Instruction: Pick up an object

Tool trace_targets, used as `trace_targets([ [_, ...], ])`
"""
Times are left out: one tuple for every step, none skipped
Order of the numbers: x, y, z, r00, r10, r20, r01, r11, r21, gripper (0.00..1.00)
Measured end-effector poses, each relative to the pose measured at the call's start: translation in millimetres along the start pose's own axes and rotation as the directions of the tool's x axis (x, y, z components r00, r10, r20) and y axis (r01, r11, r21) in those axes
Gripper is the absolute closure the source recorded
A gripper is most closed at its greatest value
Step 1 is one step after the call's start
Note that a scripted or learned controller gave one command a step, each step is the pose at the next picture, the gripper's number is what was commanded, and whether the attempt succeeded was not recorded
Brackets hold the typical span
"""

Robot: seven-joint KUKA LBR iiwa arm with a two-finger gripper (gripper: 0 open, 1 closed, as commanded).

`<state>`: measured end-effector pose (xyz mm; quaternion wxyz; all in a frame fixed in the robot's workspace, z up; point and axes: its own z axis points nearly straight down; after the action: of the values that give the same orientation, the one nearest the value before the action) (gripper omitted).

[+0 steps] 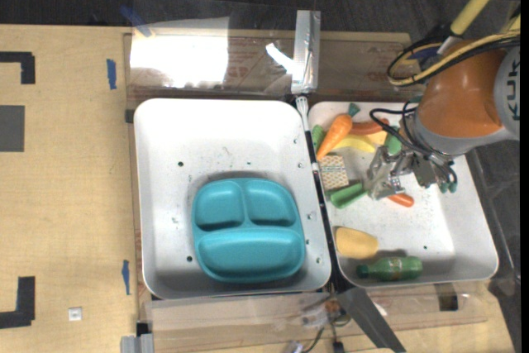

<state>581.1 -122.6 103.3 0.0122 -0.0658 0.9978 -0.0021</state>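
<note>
A tan bench (58, 202) bears two white bins. No writing can be read. In the right bin (463, 244), the gripper (382, 178) is lowered among toy foods; finger state cannot be told. Open floor is left around the green bottle (390, 266).

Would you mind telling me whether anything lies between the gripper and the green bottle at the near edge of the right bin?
Nothing visible does. The gripper hangs over the right bin's middle, and bare white floor separates it from the green bottle. The yellow piece lies off to the side.
</note>
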Motion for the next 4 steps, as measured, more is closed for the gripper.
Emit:
trace_targets([
  [0,0,1,1.000,0.000,-0.002,0.000,1.000,-0.001,0.00],
  [-2,-11,14,1.000,0.026,-0.012,-0.026,1.000,-0.004,0.00],
  [-7,-11,0,1.000,0.025,0.004,-0.025,1.000,0.001,1.00],
  [-6,-10,1,1.000,0.025,0.002,-0.025,1.000,0.000,0.00],
])
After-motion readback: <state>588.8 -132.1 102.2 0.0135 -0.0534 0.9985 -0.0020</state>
